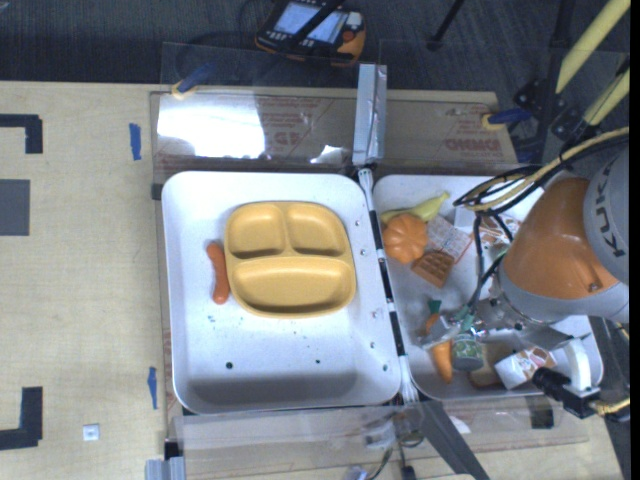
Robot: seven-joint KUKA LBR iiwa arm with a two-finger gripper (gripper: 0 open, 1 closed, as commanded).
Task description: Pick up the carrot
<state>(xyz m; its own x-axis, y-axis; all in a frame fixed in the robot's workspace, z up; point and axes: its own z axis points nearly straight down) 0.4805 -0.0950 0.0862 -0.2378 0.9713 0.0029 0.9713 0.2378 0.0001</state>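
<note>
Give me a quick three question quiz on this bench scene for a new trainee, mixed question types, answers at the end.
1. True or false: the yellow divided tray sits in the left bin.
2. Which lies beside the tray's left edge? A) orange sausage-shaped piece B) small pumpkin C) green packet
3. Which bin is the gripper over?

Key: 1 true. 2 A. 3 The right bin, above the small carrot.

Carrot (441,360) in right bin (400,268), gripper (462,330) seemingly just above, yellow tray (290,258) left.
</note>
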